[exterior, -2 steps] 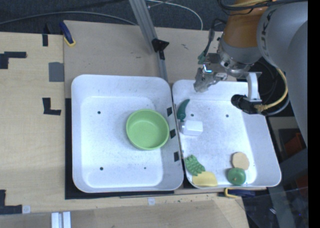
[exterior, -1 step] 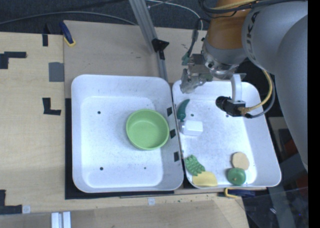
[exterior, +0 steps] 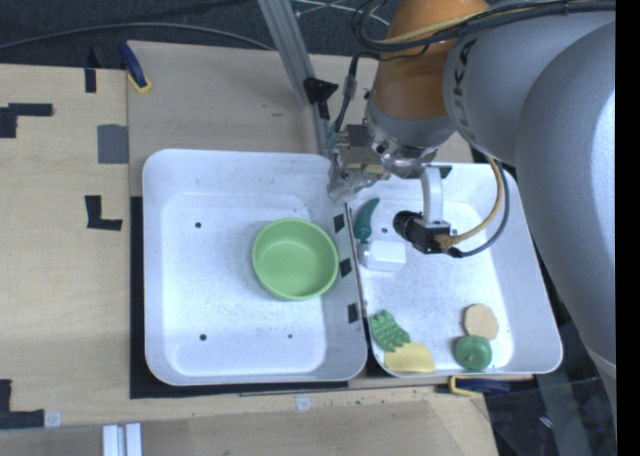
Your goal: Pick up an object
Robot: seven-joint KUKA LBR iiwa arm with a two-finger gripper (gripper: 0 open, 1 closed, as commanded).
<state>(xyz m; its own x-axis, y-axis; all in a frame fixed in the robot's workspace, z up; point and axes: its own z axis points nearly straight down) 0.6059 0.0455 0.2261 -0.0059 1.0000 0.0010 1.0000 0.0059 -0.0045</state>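
The gripper (exterior: 352, 176) is seen over the right bin (exterior: 520, 284) at its eleven o'clock corner; how its claw stands cannot be told. A teal piece (exterior: 365, 216) lies just below at six o'clock. The approach seems underway; a descent onto it is called for next.

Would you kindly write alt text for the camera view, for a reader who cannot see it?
A grey arm with an orange band reaches from the right, its tool over the divide between two white bins. The left bin holds a green bowl; the right bin holds a teal piece, a white block and small toy foods.
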